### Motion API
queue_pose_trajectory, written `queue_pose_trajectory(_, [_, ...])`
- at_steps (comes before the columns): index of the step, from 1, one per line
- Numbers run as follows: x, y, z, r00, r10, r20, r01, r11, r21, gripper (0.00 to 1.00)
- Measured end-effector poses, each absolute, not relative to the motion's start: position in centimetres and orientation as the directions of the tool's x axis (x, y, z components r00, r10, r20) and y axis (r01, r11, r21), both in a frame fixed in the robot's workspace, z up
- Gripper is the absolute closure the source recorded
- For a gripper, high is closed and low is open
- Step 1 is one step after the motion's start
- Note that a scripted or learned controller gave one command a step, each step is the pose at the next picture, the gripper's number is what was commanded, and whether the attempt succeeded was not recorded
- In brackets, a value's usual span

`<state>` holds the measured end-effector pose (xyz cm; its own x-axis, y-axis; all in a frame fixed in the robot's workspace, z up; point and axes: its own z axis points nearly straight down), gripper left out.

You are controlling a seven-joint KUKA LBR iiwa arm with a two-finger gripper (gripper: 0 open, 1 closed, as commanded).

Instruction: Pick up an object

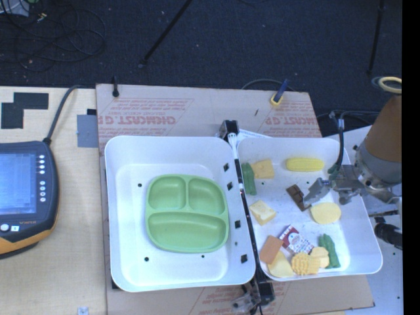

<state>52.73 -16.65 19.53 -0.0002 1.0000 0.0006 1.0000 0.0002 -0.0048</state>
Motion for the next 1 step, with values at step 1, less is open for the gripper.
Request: queue_pose_trajectory(1, [55.28, -16.7, 8.49, -0.003, 1.0, 0.004, 1.0, 0.003, -0.007, 0.0])
